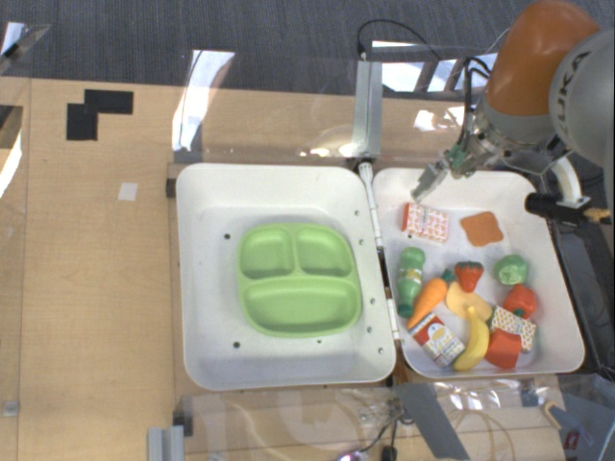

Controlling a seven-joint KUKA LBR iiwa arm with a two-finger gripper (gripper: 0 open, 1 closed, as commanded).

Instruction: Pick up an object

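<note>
From my station I see the wooden bench under dark carpet. The gripper hangs just above the red patterned packet in the right bin; whether it grips anything I cannot tell. Left of that packet, a green divided tray fills the left bin.

Smooth white plastic bins, matt green plastic tray, pale wood-look bench, glossy orange band, shiny plastic toy banana, brushed metal post
</note>
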